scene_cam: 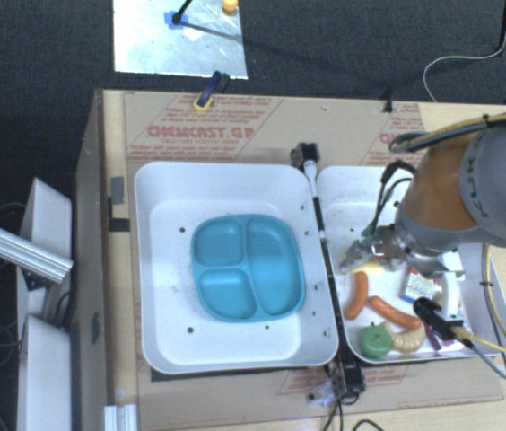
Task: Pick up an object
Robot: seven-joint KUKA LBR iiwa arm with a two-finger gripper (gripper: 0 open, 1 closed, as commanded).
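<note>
Jaws [358, 257] hang low in the right bin [343, 191]; whether they are spread or closed cannot be told. Just below them lie two sausages [355, 295], then one green apple [375, 341], one pale curl [405, 339]. One blue tray [246, 268] sits well left.

The arm [495, 182] is a thick, rounded tube with a smooth matte grey shell at its outer segment. Below that sits a broad orange band [437, 191], glossy enough to catch a soft highlight. A narrower grey collar [428, 239] follows the band toward the wrist. A thin black cable [386, 196] loops along the side of the orange section and runs down to the gripper [365, 251], a small cluster of dull silver-grey metal parts with angular edges.
</note>
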